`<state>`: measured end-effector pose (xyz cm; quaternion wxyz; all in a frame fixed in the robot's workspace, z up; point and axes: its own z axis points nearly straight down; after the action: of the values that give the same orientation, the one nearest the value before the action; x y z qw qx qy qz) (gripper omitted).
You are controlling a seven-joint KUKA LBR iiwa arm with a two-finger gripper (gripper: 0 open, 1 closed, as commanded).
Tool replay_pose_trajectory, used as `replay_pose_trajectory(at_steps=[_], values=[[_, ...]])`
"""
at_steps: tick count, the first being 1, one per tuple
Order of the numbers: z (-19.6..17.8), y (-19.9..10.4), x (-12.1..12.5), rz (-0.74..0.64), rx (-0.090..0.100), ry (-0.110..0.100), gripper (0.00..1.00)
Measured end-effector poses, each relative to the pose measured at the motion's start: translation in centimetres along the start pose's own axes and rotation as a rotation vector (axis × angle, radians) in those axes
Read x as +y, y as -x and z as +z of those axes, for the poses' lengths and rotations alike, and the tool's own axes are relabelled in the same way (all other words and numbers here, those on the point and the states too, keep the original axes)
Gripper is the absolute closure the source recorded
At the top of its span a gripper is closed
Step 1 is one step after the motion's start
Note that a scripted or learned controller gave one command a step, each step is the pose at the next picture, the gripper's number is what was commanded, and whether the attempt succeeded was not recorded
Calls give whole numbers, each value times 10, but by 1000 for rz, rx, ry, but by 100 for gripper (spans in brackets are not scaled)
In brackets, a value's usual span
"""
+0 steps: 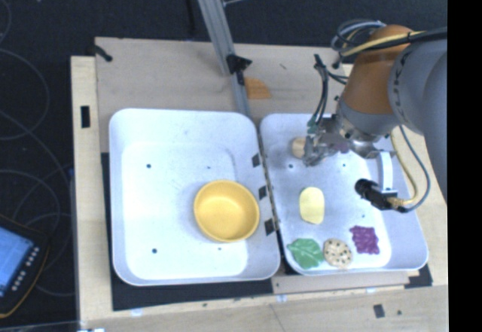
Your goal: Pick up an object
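My gripper [312, 153] hangs low over the far left part of the right bin [407, 244], under the orange wrist band. A small tan object [298, 147] lies just to its left, touching or nearly touching the fingers. Nearer the front of that bin lie a pale yellow piece [312, 205], a green leaf-shaped piece [305, 251], a speckled cookie [337, 251] and a purple grape cluster [365, 239]. A yellow bowl [226, 211] stands in the left bin [143, 142].
A grey metal pole [215, 18] slants up from the divider between the bins. An orange tag [257, 88] lies on the bench behind them. Black cable and a connector [376, 193] hang from the arm over the right bin's right side.
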<state>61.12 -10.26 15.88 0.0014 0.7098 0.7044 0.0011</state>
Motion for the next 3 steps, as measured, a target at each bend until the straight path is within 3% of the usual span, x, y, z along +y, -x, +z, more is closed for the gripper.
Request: replay_pose_trajectory(at_steps=[1,2,3], values=[[-65,0,-1,-7,-1,5,100],[-57,1,0,-5,-1,-3,100],[-60,-48,7,-15,2,-2,100]])
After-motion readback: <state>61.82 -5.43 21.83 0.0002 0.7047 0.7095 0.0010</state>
